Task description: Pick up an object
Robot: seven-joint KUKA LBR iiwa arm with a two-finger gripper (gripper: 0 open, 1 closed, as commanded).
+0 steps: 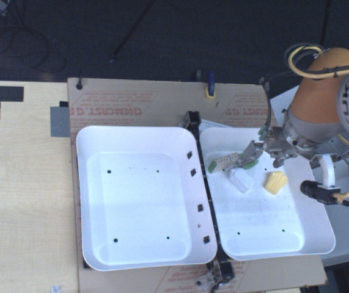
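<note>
The end effector [252,155] hangs over the right bin [321,240], near its far rim; whether it stands wide or narrow I cannot tell. Just at its 7 o'clock lies a pale clear packet [241,179], possibly plastic. A green mesh piece [223,162] sits at its 9 o'clock, a yellow block [275,182] at 4

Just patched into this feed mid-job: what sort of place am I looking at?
Likely a lab bin-picking test bench: two white bins on a cardboard sheet, small objects like a yellow piece, and the arm reaching in.
</note>
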